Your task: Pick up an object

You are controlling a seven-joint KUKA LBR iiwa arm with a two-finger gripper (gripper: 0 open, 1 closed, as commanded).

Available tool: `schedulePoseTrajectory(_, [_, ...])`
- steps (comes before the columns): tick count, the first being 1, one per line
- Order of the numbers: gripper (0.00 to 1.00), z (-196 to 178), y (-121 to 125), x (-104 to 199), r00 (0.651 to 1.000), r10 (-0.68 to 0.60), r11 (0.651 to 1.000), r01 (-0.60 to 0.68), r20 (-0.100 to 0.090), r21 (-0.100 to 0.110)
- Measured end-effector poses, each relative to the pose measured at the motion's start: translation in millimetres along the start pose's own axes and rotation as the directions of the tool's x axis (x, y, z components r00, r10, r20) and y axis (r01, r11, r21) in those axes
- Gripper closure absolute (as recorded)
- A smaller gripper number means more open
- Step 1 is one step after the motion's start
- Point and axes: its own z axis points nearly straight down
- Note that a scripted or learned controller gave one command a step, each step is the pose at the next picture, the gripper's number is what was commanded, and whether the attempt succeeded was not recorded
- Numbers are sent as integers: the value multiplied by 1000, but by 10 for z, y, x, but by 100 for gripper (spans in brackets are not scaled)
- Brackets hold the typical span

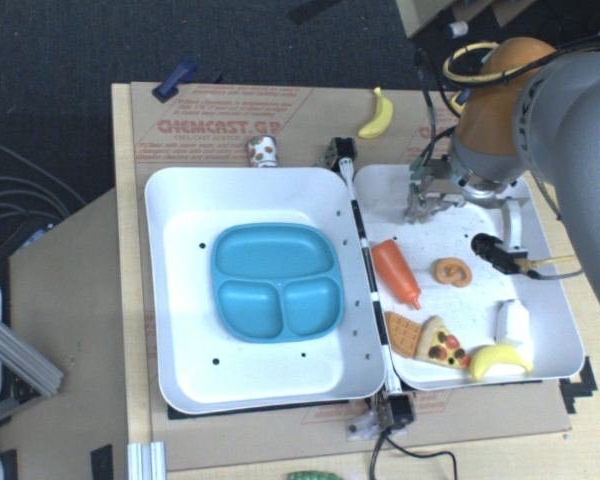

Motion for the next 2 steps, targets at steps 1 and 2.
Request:
schedulePoseTrajectory(1, [100,-100,5,4,1000,0,1000,0,0,-1])
schedulePoseTrajectory(2, [100,-201,10,9,1000,0,1000,0,0,-3])
